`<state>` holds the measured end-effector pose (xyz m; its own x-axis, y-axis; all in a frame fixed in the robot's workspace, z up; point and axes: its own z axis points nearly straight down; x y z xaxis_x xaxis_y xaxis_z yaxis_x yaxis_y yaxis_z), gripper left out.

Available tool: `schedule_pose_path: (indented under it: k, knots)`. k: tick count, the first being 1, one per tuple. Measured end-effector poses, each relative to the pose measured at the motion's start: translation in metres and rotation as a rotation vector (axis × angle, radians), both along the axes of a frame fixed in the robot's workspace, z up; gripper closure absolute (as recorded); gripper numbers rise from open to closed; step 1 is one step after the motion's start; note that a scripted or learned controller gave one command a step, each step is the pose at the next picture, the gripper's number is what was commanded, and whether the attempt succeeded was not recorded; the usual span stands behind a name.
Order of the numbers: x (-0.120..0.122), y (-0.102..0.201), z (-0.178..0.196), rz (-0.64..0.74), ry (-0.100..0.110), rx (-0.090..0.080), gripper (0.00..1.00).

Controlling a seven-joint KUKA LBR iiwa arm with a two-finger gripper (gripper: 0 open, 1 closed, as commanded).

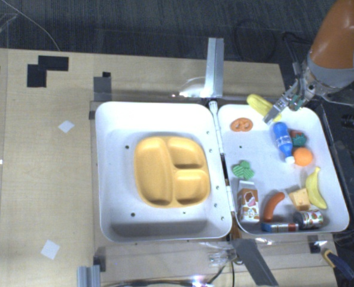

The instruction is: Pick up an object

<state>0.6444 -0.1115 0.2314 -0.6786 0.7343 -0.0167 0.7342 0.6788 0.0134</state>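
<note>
From my console I see the arm [338,34] reaching in from the right, its gripper [283,107] hanging over the far edge of the right bin [329,154], close to the yellow object [259,104] at the rim and just above the blue bottle [281,140]. The tool is small and blurred at this slant, so I cannot tell whether it is released or clenched, and I see nothing plainly caught in it. The right bin holds all the candidates: a round orange cookie-like piece [241,125] near the far left corner, the bottle lying lengthwise with an orange ball [304,156] at its near end, a green toy [243,170], a small carton [247,202], a red sausage [272,204], a banana [315,188] along the right wall, and a can [310,219] at the near edge. They lie loosely scattered, probably tipped in for grasp trials (hence the crowding at the near corner). The left bin [114,160] carries a yellow divided tray [171,170], set in the middle, I judge as a drop target. With the tool where it is, the bottle or the yellow piece looks the likeliest pick, and the rim beside the yellow piece could foul the descent.
</note>
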Motion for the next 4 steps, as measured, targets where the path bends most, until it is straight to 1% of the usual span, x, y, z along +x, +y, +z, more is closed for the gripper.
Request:
schedule_pose_path:
  k: [1,3,4]
  knots:
    - [-0.017,0.094,-0.003,-0.053,0.014,0.007,1.00]
    - [-0.013,0.093,0.022,-0.043,-0.001,0.004,1.00]
    - [-0.090,0.037,-0.015,-0.304,0.017,0.006,1.00]
